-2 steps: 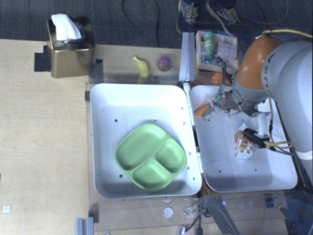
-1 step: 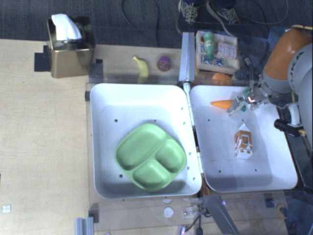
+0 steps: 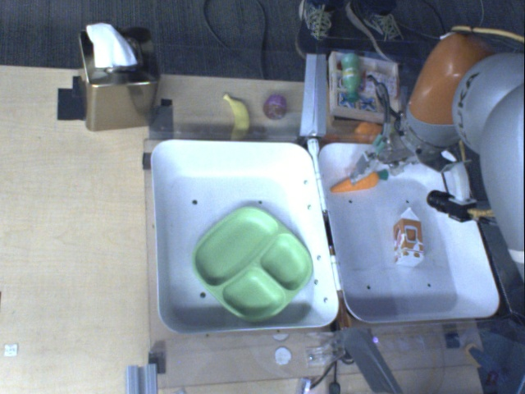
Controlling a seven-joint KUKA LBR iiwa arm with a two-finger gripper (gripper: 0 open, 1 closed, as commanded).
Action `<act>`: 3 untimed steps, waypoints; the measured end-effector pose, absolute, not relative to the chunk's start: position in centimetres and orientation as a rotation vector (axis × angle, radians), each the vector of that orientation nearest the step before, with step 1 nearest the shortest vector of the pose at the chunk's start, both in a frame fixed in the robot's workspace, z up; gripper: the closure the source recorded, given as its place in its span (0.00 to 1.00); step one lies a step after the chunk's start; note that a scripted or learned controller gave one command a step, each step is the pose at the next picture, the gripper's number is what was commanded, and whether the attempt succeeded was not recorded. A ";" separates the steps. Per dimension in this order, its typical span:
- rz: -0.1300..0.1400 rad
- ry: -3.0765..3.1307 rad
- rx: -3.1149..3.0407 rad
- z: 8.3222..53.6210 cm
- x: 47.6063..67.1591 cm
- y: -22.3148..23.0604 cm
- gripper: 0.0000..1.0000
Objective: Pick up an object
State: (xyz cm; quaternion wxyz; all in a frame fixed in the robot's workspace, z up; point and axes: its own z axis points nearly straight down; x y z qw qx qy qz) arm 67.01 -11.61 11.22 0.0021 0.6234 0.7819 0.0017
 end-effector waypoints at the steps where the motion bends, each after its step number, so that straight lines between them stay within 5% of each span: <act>1: 0.016 2.464 1.928 10.3 67.4 -11.6 0.00; 2: 0.027 2.458 1.915 12.0 67.8 -11.7 1.00; 3: 0.006 2.471 1.931 24.7 63.4 -4.6 1.00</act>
